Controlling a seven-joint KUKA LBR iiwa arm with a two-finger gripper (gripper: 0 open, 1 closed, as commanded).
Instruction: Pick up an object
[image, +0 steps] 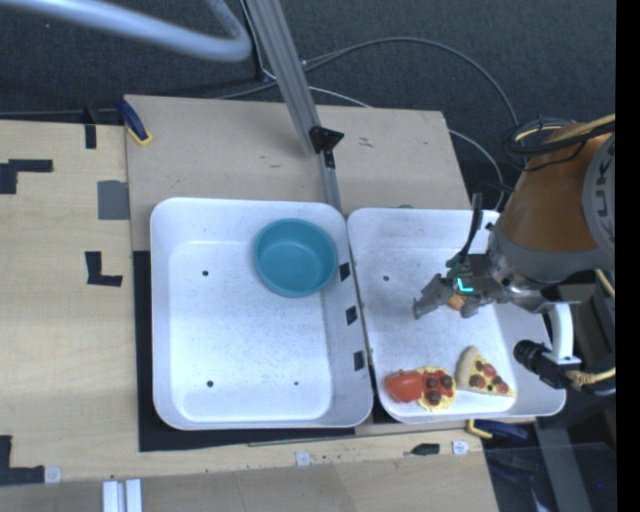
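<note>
**Two toy foods wait, and nothing is picked yet**

From the camera above the bench, you see two white bins side by side. The left bin (200, 340) has a blue bowl (295, 257) near its far edge. The right bin (400, 250) has a toy pizza slice (484, 374) and a red and yellow toy food (422, 387), lying near each other along the near edge.

Your gripper (437, 300) hangs over the middle of the right bin, on the end of the arm (555, 215) that comes in from the right. It is near the two toys but apart from them. The fingers look spread apart, and nothing sits between them, so the jaws are open and hold nothing.

You are at the reaching step, I think. The pick has not begun.

For the next move, you likely need to bring the gripper toward the near edge, over one toy. The pizza slice looks like the closer one. Then you go down, with one finger on each side, and squeeze. Both toys look flat and lie close to the bin wall, so a finger might bump the wall or slide over the top.
</note>
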